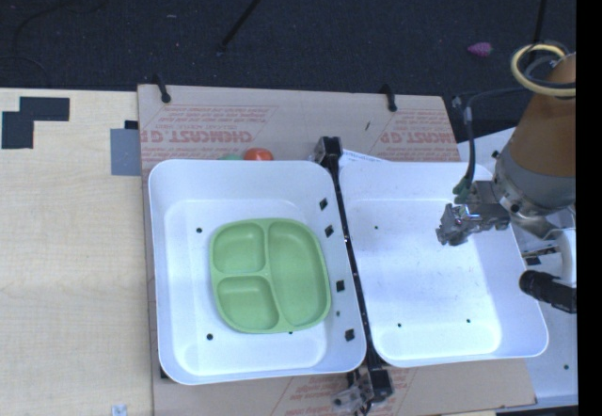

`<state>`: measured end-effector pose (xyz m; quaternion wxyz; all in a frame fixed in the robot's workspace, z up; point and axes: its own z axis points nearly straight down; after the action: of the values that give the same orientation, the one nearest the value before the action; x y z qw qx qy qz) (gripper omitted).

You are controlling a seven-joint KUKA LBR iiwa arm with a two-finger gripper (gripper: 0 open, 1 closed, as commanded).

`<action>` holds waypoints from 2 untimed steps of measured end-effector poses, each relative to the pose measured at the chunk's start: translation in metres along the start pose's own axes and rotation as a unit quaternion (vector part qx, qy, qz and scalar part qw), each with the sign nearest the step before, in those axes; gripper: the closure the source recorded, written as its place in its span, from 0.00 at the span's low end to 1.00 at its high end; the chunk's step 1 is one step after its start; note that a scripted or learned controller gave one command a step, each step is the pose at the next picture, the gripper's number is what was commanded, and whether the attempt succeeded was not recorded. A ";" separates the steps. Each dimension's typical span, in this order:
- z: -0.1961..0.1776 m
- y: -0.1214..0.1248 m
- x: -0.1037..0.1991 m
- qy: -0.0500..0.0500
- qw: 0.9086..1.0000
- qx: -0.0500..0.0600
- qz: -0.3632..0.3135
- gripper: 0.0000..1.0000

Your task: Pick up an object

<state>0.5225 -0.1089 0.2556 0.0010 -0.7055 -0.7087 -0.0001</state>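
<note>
While the gripper (454, 228) hangs over the right bin (423, 311), its fingers are too small and dark to tell how far apart they stand. Reaching in from the right, the arm (546, 141) slants down. A green divided plate (270, 275) lies in the left bin (179, 311) on the bench (66, 264).

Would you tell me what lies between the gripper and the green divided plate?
In the camera view, bare floor of the right bin and the black divider between the bins separate the gripper from the green divided plate.
</note>
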 end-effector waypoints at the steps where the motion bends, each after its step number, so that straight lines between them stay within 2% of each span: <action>1: 0.000 0.010 0.052 0.000 1.000 0.000 0.000 1.00; 2: 0.019 0.028 0.098 -0.001 1.000 0.001 0.001 1.00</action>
<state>0.5499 -0.0110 0.2369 0.0014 -0.7064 -0.7078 0.0011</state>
